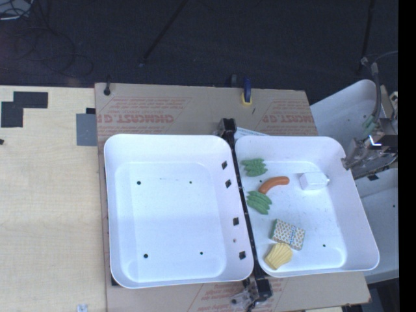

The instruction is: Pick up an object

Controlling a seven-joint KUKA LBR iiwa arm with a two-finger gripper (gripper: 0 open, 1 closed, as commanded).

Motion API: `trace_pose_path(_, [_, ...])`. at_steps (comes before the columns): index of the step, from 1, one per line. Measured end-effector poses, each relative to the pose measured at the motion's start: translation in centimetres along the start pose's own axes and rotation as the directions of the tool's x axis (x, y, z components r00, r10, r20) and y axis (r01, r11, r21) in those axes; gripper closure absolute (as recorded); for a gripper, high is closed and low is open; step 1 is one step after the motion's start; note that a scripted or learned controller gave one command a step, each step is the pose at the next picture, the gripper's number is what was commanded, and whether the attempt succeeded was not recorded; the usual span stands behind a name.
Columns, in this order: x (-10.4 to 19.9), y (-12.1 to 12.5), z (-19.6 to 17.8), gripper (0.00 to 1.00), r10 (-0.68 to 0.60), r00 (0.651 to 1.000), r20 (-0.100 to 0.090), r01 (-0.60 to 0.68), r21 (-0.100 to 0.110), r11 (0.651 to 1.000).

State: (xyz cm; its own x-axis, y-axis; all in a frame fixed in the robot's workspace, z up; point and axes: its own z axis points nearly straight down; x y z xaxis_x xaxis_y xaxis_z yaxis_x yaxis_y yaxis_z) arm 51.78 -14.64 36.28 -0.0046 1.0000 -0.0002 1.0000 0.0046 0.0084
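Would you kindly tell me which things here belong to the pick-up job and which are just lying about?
Job:
- orange sausage
- two green pods
- white block
- checkered cracker
- yellow piece
- right bin
- claw

Lying about:
- left bin
- cardboard sheet
- blue clamp

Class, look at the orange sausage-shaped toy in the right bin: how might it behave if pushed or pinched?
The orange sausage looks rounded and narrow, so it may roll or skid on the smooth right bin. Small as it looks, it is probably light. It lies close to the green pods, so a push might nudge them.
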Motion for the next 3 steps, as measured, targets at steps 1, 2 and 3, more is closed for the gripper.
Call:
trace_pose_path(1, [4.8,0.7,-7.1,1.00,-0.002,1.000,0.000,0.002,0.002,1.000])
trace_pose_path(2, [10.9,-1.1,-15.5,1.00,-0.003,1.000,-0.001,0.003,0.002,1.000])
trace_pose_path(3, [15.4,-4.2,-4.2,1.00,0.000,1.000,-0.001,0.000,0.024,1.000])
